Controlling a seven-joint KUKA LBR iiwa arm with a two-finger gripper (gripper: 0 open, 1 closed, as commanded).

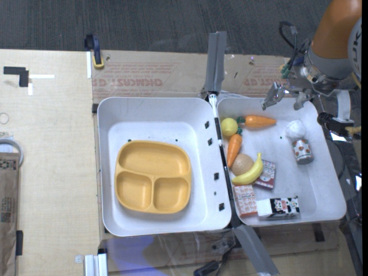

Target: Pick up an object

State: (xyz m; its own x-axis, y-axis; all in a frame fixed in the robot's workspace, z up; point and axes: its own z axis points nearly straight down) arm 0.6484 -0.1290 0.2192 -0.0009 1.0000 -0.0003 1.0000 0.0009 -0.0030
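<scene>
I see the gripper (286, 97) hanging over the far edge of the right bin (328, 203), its two metal fingers spread apart with nothing between them. Behind it the wrist is a tangle of cables and brackets that I can't sort out, and the orange band (339, 30) of the arm is cut off by the frame's upper right corner.

In the right bin, nearest the gripper, a carrot (260, 121) lies flat by the far wall, with a lemon (229, 126) just beside its green end. A second carrot (233, 148) runs along the left wall, its tip meeting a brown roundish fruit (242, 164) half hidden under a banana (250, 172). The banana overlaps a small red carton (266, 176); another red printed box (245, 200) and a cow-patterned milk carton (278, 207) sit at the near wall. Towards the right, a small patterned can (302, 151) lies on its side, touching a crumpled white thing (295, 129) I can't identify.

The left bin (112, 211) holds a yellow three-compartment tray (153, 176), lying flat
</scene>
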